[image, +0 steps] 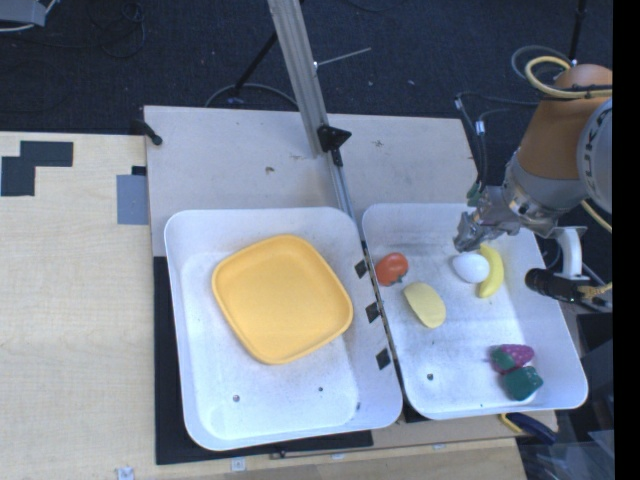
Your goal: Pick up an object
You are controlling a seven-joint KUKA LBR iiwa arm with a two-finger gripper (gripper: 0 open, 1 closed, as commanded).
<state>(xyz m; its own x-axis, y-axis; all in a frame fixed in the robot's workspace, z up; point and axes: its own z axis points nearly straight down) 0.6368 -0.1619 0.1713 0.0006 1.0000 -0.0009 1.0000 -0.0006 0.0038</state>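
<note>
Camera view recorded a white egg (pixel 470 267) in the right bin (pixel 560 388), touching a banana (pixel 491 273) on its right. Gripper (pixel 470 236) hung just above it, apparently for a pick; finger spread indiscernible. Left bin (pixel 200 418) held a yellow plate (pixel 281 297).

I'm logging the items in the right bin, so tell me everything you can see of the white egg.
The white egg is a small, smooth, glossy oval, plastic-looking, lying on its side on the floor of the right bin near its upper right. A yellow banana lies against its right side. The gripper sits directly above it, close to its top; whether they touch cannot be told. It looks whole and unmarked.
</note>
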